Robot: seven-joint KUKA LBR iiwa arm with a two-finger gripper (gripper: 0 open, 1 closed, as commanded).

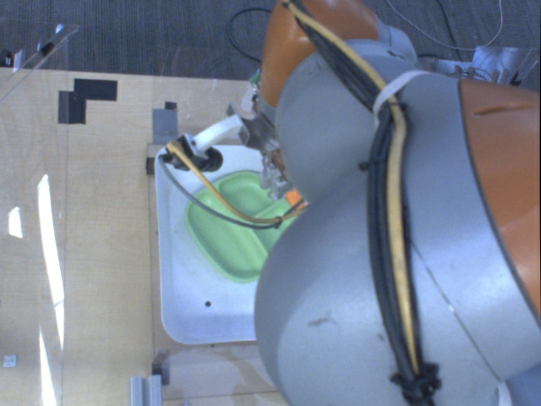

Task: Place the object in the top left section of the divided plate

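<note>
- The pale green moulded plastic divided plate lies in the shallow white bin on the light wooden worktop; its right part passes under the big grey arm, so the sections cannot all be counted, nor the top left one picked out with certainty.
- The end effector hangs over the plate's upper right part; a small orange piece shows just below it, touching or very near the metal; whether that is the task's object or part of the tool cannot be told, and whether the tool is spread or closed cannot be told either.
- If the orange piece is the object, it looks small and light, probably stiff; a judgement only; a pinch across its narrow sides would suit it, and so small a thing may slip or tip on release.
- The plate itself looks thin, smooth and light, likely to slide in the bin if nudged.
- A yellow and black cable loops across the plate, hiding part of its rim; the second bin is covered by the arm.
</note>
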